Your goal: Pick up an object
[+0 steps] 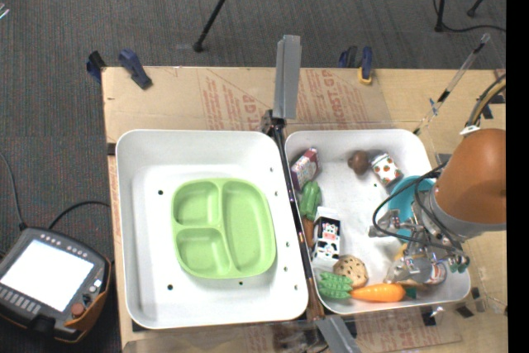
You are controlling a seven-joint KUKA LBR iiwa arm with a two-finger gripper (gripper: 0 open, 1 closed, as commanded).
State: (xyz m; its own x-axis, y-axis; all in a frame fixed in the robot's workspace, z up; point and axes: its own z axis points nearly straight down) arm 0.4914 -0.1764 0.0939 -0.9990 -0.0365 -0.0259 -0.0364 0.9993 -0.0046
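The table (pixel 331 95) is topped with brown cardboard printed in red. 2 shallow white bins sit directly on it, side by side and touching: the left bin (pixel 140 178) toward the table's left edge, the right bin (pixel 397 140) toward its right edge. Blue clamps (pixel 134 67) grip the far edge near both corners.

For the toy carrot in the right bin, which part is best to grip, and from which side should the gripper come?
Probably grip the carrot at the middle of its orange body, coming straight down from above. It lies flat, lengthwise along the near wall of the right bin, so the fingers should close across its narrow width. The green toy touches its left end, so avoid that end.
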